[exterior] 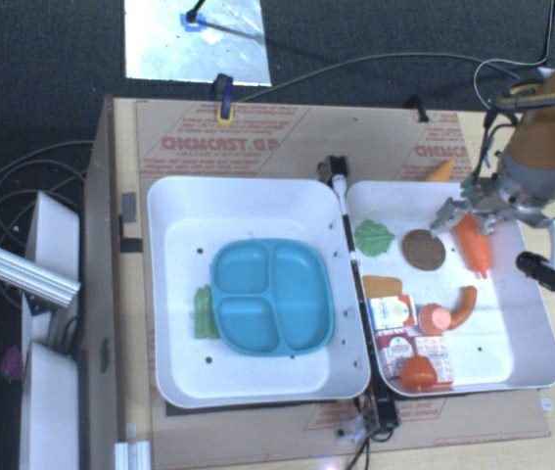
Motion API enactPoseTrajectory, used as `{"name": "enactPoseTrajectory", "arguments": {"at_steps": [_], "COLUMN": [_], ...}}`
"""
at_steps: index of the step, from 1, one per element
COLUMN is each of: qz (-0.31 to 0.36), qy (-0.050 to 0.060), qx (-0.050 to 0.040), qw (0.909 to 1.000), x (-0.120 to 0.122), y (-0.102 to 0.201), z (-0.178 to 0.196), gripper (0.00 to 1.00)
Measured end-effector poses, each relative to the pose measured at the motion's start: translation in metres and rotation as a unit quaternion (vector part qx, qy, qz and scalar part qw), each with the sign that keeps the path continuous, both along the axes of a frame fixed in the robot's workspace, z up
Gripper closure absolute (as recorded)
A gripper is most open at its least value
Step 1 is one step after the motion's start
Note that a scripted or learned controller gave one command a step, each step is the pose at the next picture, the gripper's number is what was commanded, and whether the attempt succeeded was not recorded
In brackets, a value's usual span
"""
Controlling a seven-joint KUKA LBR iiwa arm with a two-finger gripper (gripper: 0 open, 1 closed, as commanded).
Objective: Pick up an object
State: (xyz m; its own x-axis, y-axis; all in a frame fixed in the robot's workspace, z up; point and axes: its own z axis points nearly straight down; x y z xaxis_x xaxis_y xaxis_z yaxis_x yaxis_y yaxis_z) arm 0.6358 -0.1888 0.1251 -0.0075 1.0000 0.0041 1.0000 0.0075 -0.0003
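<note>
My gripper [470, 221] hangs over the back of the right bin [536, 351], open, with one grey finger on each side of the top end of an orange carrot [476, 248]. The carrot lies on the bin floor and points toward the front. Whether the fingers touch it is unclear. Left of it lie a brown round patty [423, 250] and a green leaf [373, 237]. Nearer the front are a sausage [463, 305], a pink cup [436, 318], a white packet [391, 311], a red box [424, 353] and a red tomato [415, 374].
The left bin [179, 262] holds a blue divided plate [270, 295] with a green piece [204, 313] beside its left edge. A small orange item [440, 171] lies on the cardboard behind the right bin. The arm's orange band [541, 135] is at the right.
</note>
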Motion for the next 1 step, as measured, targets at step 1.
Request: {"name": "enactPoseTrajectory", "arguments": {"at_steps": [1], "qz": [-0.001], "qy": [0.000], "qx": [-0.0015], "qw": [1.0000], "x": [-0.0173], "y": [0.0464], "z": [-0.0413], "gripper": [0.00]}}
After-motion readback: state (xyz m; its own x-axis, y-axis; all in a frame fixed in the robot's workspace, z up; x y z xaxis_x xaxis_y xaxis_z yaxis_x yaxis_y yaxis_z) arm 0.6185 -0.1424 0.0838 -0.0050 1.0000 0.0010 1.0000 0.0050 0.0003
